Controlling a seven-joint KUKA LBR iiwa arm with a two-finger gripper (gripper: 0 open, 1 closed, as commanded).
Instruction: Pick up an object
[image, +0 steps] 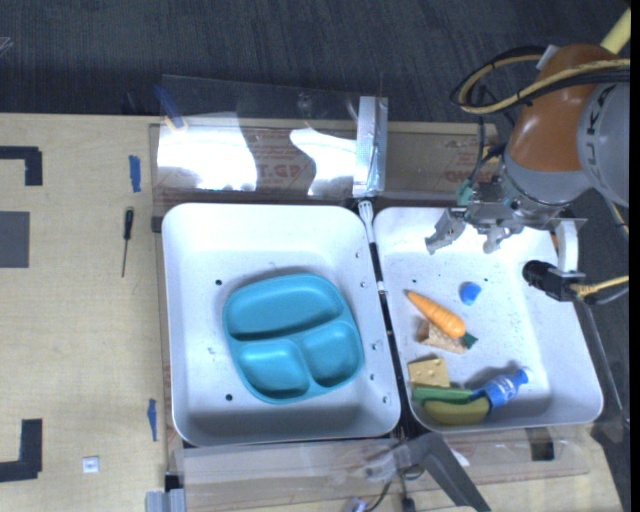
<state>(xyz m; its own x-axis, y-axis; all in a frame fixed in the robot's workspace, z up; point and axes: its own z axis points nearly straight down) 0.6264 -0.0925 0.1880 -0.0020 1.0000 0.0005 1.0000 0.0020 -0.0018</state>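
I see the wooden bench carrying two white bins: the left bin and the right bin, touching side by side.

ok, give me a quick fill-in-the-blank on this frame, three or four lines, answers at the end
1. The blue divided tray lies in the ____ bin.
2. The carrot is ____ in colour.
3. The gripper hangs with open fingers over the ____ bin.
4. The small blue cap lies to the ____ of the carrot in the camera view.

Missing words: left; orange; right; right
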